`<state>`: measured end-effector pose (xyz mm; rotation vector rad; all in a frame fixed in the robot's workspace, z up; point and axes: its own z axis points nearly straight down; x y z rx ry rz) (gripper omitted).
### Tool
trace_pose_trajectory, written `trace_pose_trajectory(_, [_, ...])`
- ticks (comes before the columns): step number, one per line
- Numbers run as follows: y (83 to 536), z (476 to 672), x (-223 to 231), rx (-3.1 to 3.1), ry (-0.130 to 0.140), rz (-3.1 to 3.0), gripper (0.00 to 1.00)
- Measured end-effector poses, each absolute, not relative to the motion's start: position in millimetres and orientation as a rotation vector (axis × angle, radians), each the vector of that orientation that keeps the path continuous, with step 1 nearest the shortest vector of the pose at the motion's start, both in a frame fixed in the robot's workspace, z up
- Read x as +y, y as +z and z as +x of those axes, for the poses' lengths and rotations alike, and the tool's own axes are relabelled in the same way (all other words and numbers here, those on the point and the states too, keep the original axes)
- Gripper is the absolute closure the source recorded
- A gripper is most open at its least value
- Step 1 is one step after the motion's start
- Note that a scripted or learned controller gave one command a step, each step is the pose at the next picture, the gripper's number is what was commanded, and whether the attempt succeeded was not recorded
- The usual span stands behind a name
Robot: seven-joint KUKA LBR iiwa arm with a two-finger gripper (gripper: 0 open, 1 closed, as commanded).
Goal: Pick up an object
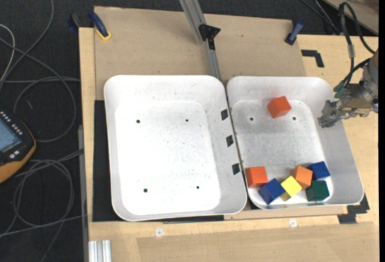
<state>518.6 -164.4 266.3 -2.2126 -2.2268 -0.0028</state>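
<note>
Pincer hovers at the right bin's right rim, grip unreadable from here; an orange cube sits apart from blocks clustered along the near edge.

The visible portion of the robot is its wrist end with the tool, a compact assembly of pale grey and metallic parts with darker grey recesses between them. Thin dark cables run in a loop above the wrist and drop along its side to the tool body, where a short length of yellowish-green wire shows against the grey housing. The lower part of the tool is a blocky, silver-grey piece with hard edges and dark shadowed gaps; finer details such as screws or markings are too small to resolve.
</note>
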Motion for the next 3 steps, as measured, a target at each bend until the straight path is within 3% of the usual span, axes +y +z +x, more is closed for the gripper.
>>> trace_pose_trajectory(1, [269, 540.8, -111, -2.230, -0.005, -2.213, 1.00])
trace_pose_trajectory(3, [263, 562.4, 3, -2.230, -0.005, -2.213, 1.00])
